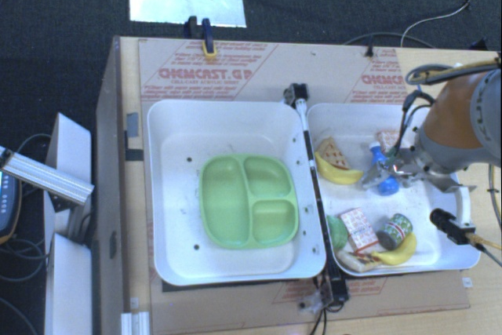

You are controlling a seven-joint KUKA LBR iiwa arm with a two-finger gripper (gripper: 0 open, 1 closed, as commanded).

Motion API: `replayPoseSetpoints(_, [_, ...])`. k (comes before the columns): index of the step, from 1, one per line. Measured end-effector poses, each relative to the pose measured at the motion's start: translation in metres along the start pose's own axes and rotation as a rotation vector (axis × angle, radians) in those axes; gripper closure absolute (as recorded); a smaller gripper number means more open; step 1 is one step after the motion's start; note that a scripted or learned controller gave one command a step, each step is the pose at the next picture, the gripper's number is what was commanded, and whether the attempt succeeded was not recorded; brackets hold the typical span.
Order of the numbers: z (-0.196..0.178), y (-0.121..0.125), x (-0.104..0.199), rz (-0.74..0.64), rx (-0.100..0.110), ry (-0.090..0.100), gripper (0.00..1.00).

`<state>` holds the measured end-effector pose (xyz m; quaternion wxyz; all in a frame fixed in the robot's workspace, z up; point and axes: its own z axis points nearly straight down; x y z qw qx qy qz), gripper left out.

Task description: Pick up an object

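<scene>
Over the right bin [451, 259] we see the arm [463, 125] reaching in, its tool [392, 169] lowered among the clutter beside a blue object [382, 171]; we cannot tell whether the tool is released, clenched or grasping anything. Just left of the blue object lies a banana [339, 174] with a slice-shaped toy [332, 154] touching its upper side. Toward the near wall of the same bin we find a small printed box [358, 229], a round can [394, 231] and a second banana [398, 250], close together. Beyond the divider, the left bin [176, 137] holds a green compartment plate [249, 201]. Both bins rest on the table [235, 67].
</scene>
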<state>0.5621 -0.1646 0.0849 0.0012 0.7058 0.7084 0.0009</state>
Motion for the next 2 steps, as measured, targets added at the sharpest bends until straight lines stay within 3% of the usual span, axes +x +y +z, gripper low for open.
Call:
replayPoseSetpoints(1, [-0.011,0.001,0.0,-0.001,-0.001,0.0,1.0])
replayPoseSetpoints(2, [-0.11,0.047,0.049,-0.002,-0.003,0.0,1.0])
